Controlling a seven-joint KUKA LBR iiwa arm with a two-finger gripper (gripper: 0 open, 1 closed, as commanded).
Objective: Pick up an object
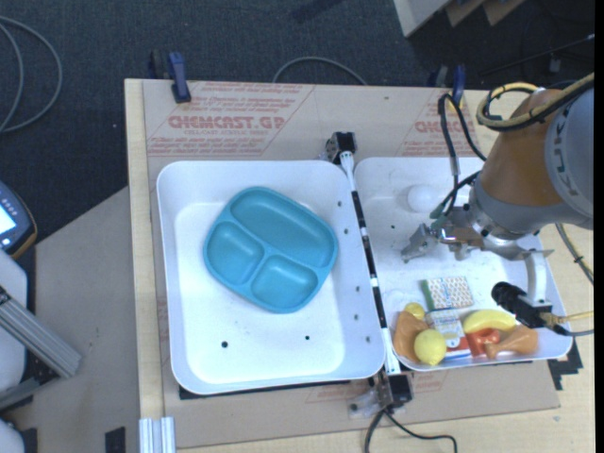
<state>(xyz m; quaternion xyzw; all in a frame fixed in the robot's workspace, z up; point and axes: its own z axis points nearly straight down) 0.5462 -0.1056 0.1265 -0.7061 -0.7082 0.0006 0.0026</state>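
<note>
Yellow and smooth, your lemon (429,346) sits at the right bin's (396,182) near edge among plastic food toys. Your gripper (422,243) hovers above, metal fingers spread, holding nothing.

The two bins, left (179,253) and right (382,182), are white, and the left one holds a light blue divided plate (271,248). In the right bin lie a white ball (418,197), a yellow lemon (429,346), a yellow banana (489,321), an orange piece (407,332), a small red piece (483,341) and a packet (449,293) with a green edge and a fine chequered pattern. The arm (533,173) is grey with an orange band, and the bench (241,121) is tan with red lettering.
</note>
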